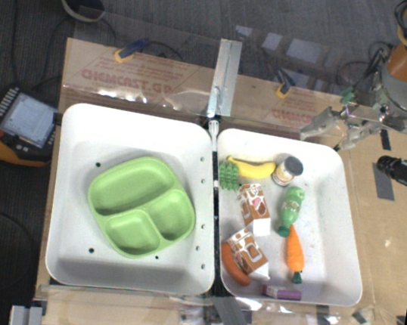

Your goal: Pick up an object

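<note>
The claw (333,129) hangs with its two fingers spread apart and holding nothing, just beyond the far rim of the right bin (348,219). Below it lie the banana (250,168), a small jar (287,170), a green bottle (290,208) and a carrot (294,254). The arm is cut off by the frame's top right corner.

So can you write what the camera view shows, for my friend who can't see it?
The robot's pincer hangs open above the top edge of the right bin, holding nothing. That bin holds toy food: a banana, a carrot, a green bottle. The left bin holds a green divided plate.
</note>
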Controlling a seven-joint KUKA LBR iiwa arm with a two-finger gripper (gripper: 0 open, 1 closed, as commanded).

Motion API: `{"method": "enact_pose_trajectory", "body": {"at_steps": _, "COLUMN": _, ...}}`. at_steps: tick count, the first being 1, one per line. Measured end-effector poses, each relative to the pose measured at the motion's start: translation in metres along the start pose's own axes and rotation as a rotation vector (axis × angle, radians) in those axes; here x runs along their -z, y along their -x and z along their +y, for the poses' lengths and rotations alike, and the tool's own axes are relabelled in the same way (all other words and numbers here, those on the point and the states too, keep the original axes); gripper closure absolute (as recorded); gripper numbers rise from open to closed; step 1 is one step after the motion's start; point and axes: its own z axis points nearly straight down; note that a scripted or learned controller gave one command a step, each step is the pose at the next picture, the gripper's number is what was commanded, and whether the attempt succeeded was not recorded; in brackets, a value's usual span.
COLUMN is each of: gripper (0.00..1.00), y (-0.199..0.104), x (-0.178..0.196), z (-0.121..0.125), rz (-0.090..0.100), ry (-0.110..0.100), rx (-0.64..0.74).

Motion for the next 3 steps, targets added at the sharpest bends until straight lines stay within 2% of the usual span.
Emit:
{"method": "enact_pose_trajectory", "body": {"at_steps": 1, "gripper": 0.00, "y": -0.024, "x": -0.159, "z": -0.013, "rz": -0.002, "ry": -0.001, "rx": 0.135}}
{"method": "enact_pose_trajectory", "body": {"at_steps": 2, "gripper": 0.00, "y": -0.005, "x": -0.179, "z": -0.116, "rz": -0.005, "ry": 0.011, "rx": 0.106}}
{"method": "enact_pose_trajectory", "body": {"at_steps": 3, "gripper": 0.00, "y": 0.020, "x": -0.178, "z": -0.169, "rz": -0.008, "ry": 0.023, "rx": 0.205}}
